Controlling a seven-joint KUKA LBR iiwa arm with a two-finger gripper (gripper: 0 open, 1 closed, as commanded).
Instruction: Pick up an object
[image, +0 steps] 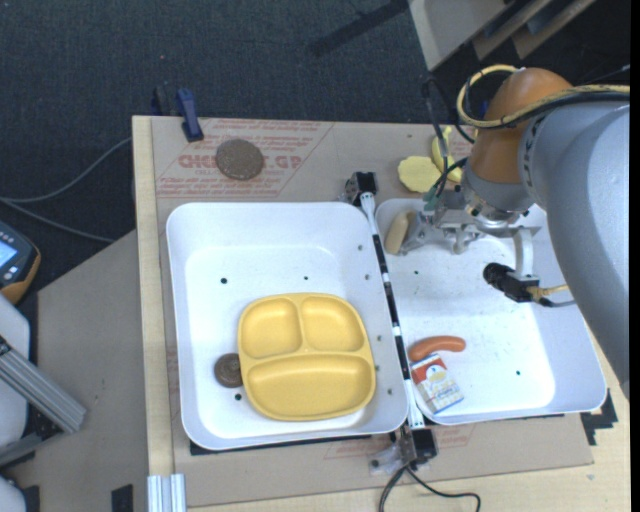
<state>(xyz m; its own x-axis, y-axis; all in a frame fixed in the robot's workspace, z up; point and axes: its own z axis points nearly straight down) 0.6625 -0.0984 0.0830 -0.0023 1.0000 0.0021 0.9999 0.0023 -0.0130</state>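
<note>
1. Grey metal marks the gripper (447, 232), which sits low over the far left corner of the right bin (520, 390); whether it is spread or closed, I cannot tell from this angle, and nothing is visibly held.
2. Just left of it, a tan, bread-like piece (397, 233) leans near the bin's corner wall, probably the target, since the arm (560, 150) has its wrist directly beside it.
3. A yellow soft object (418, 173) lies just beyond the bin's far rim, on the worktop (150, 300).
4. Nearer in the same bin, well apart from the gripper, rest an orange sausage-shaped toy (438, 346) and a small red and white packet (437, 385), both close to the divider between the bins.
5. The left bin (200, 250) carries a yellow divided plate (303, 355), with a brown disc (229, 371) touching its left edge.
6. Another brown disc (239, 158) lies on the cardboard at the far side, beside a blue clamp (188, 114).
7. The corner position may make a clean grasp awkward.
</note>
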